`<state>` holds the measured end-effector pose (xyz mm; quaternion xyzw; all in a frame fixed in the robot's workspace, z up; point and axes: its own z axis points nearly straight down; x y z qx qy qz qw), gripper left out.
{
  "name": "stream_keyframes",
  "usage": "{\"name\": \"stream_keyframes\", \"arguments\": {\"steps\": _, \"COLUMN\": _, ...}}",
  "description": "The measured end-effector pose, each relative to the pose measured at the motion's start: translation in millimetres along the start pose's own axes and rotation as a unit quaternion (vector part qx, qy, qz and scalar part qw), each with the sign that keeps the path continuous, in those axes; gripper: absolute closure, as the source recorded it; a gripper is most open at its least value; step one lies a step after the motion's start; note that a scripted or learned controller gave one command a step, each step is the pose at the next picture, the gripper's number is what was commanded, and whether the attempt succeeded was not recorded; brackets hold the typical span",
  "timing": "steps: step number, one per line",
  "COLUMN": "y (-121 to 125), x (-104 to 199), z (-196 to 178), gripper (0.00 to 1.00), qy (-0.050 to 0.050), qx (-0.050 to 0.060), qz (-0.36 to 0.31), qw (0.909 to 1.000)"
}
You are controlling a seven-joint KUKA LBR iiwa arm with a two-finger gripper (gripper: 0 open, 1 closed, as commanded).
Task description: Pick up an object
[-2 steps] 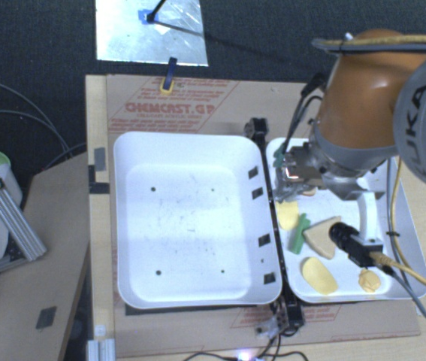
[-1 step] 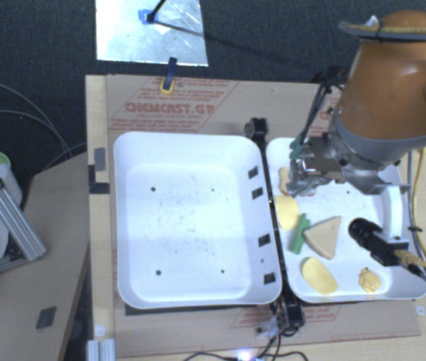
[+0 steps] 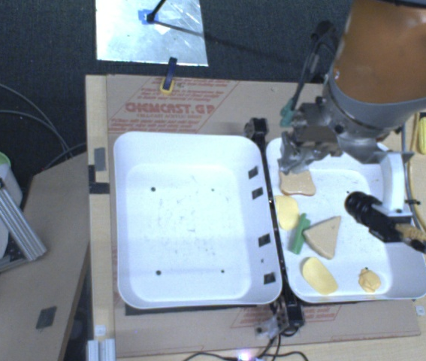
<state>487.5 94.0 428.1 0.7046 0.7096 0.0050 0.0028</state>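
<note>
— Gripper [image 3: 297, 164] low over the far left corner of the right bin [image 3: 342, 180], arm [image 3: 393, 43] reaching in from the right.
— How's the claw, wide or narrow?
— Can't tell. The wrist bulk sits over it from this angle.
— And the target?
— Tan slice [image 3: 297, 185], lying flat just on the near side of the gripper, close to the bin's left wall. Whether claw and slice touch, I can't tell either.
— Traffic around it?
— Plenty. Yellow oval [image 3: 287, 211] just near of the slice, hard by the same wall. Then a green stick [image 3: 297, 235], slanted, right beside a tan wedge [image 3: 323, 238] on its right. A second oval [image 3: 319, 274] lies by the near wall, with a small yellow lump [image 3: 370, 280] off to its right.
— Anything in the way?
— The left wall and the black clips [image 3: 258, 193] along the seam between the bins crowd the slice on one side, and the first oval hems it in on the near side.
— Wider scene?
— Left bin [image 3: 190, 224] alongside, both on a cardboard sheet [image 3: 197, 100] with red print. At its far edge, a blue and yellow clip [image 3: 169, 76]. Farther still, a silver sheet [image 3: 152, 21] on dark floor.
</note>
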Motion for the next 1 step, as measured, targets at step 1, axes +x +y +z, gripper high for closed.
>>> {"name": "stream_keyframes", "arguments": {"steps": 1, "y": 0.3, "x": -1.6, "z": -7.3, "gripper": 1.00, "qy": -0.001, "qx": 0.002, "qz": -0.001, "qw": 1.0000}}
